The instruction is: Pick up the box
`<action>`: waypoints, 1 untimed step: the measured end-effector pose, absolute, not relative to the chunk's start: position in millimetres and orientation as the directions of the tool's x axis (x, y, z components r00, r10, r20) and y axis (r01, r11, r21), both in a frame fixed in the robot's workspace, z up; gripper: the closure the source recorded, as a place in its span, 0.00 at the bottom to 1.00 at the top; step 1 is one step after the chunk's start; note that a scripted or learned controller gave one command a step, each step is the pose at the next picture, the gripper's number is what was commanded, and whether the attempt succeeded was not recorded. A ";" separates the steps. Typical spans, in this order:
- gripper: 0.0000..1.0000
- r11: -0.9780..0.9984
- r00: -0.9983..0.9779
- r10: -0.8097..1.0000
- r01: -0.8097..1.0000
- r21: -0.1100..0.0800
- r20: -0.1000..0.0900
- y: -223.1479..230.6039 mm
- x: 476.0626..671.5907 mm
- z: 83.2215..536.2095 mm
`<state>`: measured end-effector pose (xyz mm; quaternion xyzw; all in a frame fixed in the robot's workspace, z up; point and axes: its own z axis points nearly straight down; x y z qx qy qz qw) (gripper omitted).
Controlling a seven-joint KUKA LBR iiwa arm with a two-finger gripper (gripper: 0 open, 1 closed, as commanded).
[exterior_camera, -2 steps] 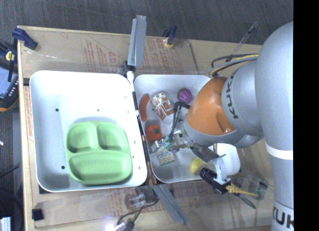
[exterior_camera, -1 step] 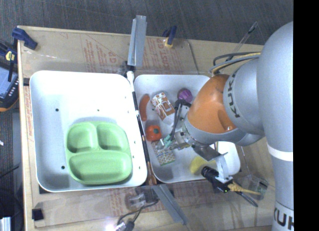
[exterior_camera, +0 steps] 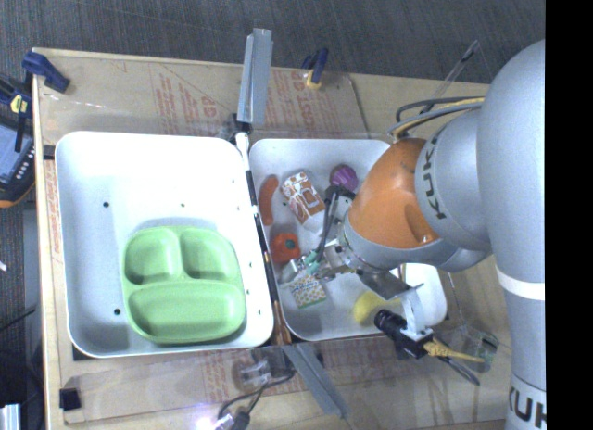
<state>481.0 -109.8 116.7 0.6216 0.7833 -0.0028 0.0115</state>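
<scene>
A green divided tray [exterior_camera: 183, 290] lies in the left white bin [exterior_camera: 83, 169], toward its near right corner. In the right white bin [exterior_camera: 306, 331], a purple object [exterior_camera: 344, 177] sits near the far edge, an orange-red elongated item [exterior_camera: 268, 198] lies along the left wall, and a yellow item [exterior_camera: 366, 306] rests near the near edge. Blue clamps [exterior_camera: 44, 69] grip the bench's [exterior_camera: 139, 85] far edge.

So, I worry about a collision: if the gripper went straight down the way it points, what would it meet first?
Probably the small patterned box lying on the right bin's floor, just below the gripper. The orange item sits close beside it; depth is hard to judge.
</scene>
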 end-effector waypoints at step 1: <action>1.00 0.231 -0.230 0.973 0.973 0.012 -0.023 -109.7 482.0 126.2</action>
